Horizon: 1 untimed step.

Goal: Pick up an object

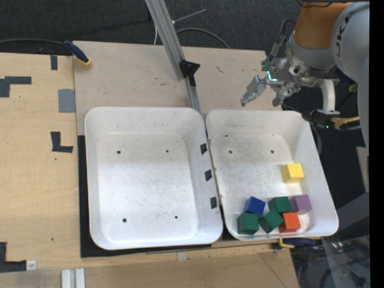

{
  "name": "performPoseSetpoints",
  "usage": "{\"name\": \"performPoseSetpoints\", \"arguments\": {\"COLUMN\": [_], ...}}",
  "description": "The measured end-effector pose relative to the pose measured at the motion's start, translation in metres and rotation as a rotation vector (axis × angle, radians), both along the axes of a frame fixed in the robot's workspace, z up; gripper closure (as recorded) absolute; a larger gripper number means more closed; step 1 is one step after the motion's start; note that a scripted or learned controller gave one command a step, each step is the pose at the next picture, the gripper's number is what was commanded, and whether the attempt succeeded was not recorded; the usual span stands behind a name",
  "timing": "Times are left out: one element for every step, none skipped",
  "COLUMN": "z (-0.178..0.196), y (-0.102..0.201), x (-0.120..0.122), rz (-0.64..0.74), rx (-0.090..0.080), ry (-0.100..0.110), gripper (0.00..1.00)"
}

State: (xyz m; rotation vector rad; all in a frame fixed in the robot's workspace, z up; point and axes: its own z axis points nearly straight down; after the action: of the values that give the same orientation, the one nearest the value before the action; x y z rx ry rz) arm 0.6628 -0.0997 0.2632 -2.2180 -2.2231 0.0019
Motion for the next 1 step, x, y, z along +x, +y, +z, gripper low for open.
{"name": "performPoseSetpoints", "arguments": {"z": [0.0001], "y": [-0.0001], "x": [0.0], "rz": [0.0], "rx": [-0.001], "ry": [0.0], "gripper": [0.0]}}
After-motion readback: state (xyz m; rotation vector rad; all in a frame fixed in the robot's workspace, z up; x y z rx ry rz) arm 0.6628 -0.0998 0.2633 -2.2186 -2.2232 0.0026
